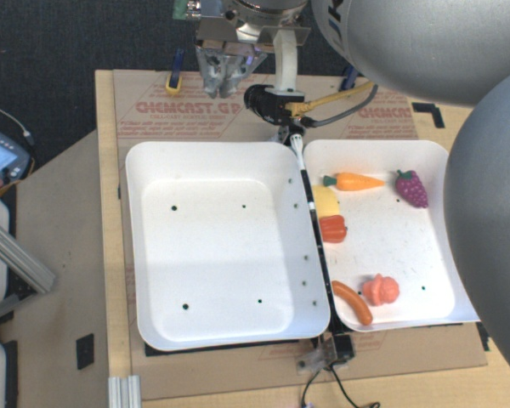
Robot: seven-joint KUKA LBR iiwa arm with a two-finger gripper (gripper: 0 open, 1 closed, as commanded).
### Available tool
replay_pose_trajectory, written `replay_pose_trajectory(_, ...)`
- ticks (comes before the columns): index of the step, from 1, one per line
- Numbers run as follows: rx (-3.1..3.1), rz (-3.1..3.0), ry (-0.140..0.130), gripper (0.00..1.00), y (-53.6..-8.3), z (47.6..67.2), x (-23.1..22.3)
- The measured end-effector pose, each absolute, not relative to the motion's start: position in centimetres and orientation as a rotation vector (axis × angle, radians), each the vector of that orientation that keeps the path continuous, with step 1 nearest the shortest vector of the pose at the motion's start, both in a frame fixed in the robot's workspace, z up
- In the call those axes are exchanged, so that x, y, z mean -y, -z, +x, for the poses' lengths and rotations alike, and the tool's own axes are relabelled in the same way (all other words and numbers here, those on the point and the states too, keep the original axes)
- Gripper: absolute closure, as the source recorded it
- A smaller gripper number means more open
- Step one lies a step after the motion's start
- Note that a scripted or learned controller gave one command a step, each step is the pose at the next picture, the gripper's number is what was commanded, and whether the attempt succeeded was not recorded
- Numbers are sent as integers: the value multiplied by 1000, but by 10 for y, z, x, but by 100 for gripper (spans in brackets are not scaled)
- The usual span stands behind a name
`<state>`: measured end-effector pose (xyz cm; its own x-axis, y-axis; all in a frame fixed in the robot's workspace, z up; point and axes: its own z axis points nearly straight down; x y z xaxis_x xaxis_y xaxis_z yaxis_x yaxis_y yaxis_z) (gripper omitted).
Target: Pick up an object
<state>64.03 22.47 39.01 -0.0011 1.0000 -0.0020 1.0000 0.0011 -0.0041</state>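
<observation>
The right bin holds several toy foods. An orange carrot and a purple grape bunch lie near its far edge. A yellow piece and a red pepper rest against its left wall. A sausage and a pink piece sit at the near edge. My gripper hangs high over the cardboard behind the left bin, far from all of the toys, with nothing seen in it.
The two bins meet at a shared wall down the middle. The grey arm covers the upper right and the right side of the view. Brown cardboard lies under both bins.
</observation>
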Motion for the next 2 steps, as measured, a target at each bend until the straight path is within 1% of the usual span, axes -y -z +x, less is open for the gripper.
replay_pose_trajectory(1,2219,-2223,-6,100,-357,667,-224)
replay_pose_trajectory(2,2222,-2223,5,100,-372,667,-225)
